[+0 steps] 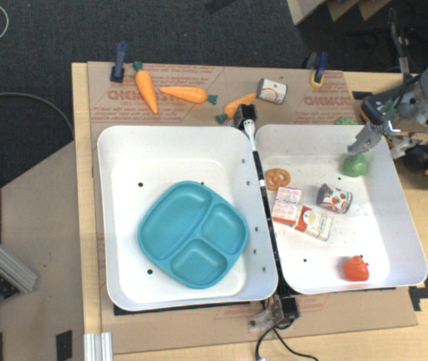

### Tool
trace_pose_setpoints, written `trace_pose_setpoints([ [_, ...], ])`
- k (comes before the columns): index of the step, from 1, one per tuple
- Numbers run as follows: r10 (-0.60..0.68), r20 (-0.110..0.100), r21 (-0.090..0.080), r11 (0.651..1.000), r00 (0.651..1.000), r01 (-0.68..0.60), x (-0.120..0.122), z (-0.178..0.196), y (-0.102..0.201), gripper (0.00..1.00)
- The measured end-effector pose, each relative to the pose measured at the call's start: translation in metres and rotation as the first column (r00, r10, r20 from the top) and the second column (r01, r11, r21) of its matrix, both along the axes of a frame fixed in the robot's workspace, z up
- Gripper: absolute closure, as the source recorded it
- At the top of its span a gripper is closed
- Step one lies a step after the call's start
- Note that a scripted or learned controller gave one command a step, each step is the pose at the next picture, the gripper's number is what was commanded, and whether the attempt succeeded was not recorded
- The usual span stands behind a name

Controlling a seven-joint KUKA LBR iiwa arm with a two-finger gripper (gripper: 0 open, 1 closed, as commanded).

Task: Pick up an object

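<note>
The green object lies near the far right corner of the right bin, and the tool sits just above it, tips angled down toward its top edge. Whether the tool touches it, and how far its jaws stand apart, I cannot tell; nothing is visibly between them. The step in hand looks like the final approach for a grasp. The next move calls for a short descent so the tips straddle the green piece, then a close and a straight lift, keeping off the bin wall nearby.

Further out in the same bin lie a pretzel, a red-and-white packet, a small can, a yellow carton and a red fruit. The left bin holds a teal divided tray. Beyond the bins, carrots rest on the desk.
</note>
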State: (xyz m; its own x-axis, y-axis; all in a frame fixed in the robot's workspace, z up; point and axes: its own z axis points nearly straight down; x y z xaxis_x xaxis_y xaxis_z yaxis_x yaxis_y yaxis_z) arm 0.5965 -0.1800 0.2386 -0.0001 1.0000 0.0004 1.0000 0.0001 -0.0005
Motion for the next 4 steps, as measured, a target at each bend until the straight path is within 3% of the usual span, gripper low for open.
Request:
trace_pose_setpoints([
  [1, 0.001, 0.025, -0.008, 1.0, 1.0, -0.001, -0.014, -0.128, -0.001, 0.0],
  [2, 0.004, 0.006, -0.002, 1.0, 1.0, -0.004, 0.015, -0.153, 0.02, 0.0],
  [3, 0.002, -0.001, 0.003, 1.0, 1.0, -0.002, -0.035, -0.094, 0.054, 0.0],
  [4, 0.002, -0.003, 0.004, 1.0, 1.0, -0.002, -0.112, -0.052, 0.093, 0.0],
])
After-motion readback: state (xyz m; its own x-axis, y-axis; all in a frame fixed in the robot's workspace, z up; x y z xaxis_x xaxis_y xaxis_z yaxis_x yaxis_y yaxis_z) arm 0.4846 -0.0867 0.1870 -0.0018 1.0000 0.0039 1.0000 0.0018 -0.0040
